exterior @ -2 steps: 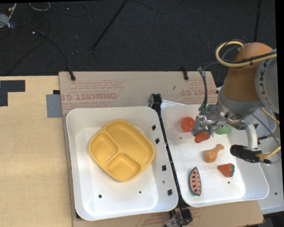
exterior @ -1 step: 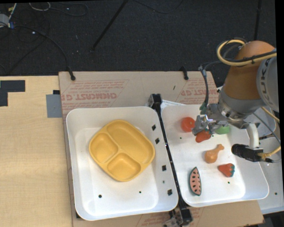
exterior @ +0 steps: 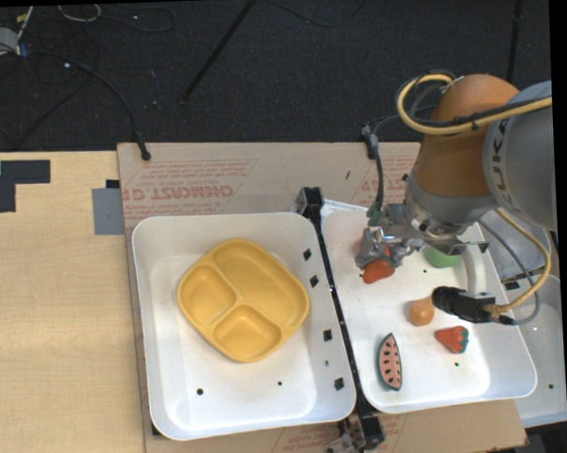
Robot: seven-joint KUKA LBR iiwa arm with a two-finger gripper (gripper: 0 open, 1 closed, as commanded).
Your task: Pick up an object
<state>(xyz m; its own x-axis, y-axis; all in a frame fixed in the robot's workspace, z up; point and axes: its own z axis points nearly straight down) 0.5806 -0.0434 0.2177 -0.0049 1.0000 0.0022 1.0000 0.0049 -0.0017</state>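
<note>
Glossy white plastic bins, smooth yellow plastic tray, matt cardboard

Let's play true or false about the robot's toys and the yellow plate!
1. The yellow plate lies in the left bin. True.
2. The watermelon slice is on the plate. False: it lies in the right bin, near that bin's front edge.
3. The gripper is over the right bin, right by a red piece. True.
4. The plate has one big hollow. False: it has three compartments.
5. An orange piece and a red strawberry-like piece lie in the right bin. True.
6. A green piece lies in the left bin. False: it is in the right bin, partly under the arm.
</note>
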